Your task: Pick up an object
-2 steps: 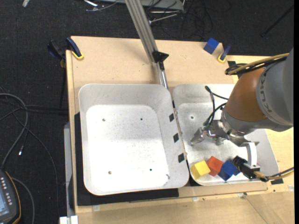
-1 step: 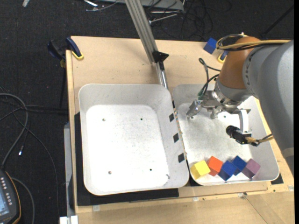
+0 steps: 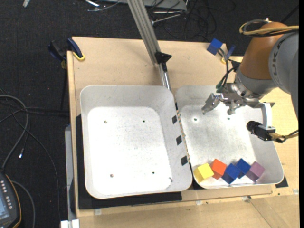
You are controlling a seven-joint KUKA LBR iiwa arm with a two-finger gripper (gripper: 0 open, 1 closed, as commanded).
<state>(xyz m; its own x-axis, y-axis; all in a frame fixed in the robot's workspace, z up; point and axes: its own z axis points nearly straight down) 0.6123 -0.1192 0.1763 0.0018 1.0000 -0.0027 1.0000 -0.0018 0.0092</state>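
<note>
Several small blocks lie in a row along the front edge of the right bin (image 3: 223,137): a yellow block (image 3: 204,172), an orange block (image 3: 218,167), two blue blocks (image 3: 236,169) and a purple block (image 3: 256,170). My gripper (image 3: 220,107) hovers over the back part of the right bin, well behind the blocks. Its two fingers are spread apart, with nothing between them.
The left bin (image 3: 126,141) sits beside the right one, with black clips along the shared rim. A metal pole (image 3: 145,27) slants down to the bins' back edge. A blue clamp (image 3: 216,46) sits at the bench's back right, another clamp (image 3: 71,49) at back left.
</note>
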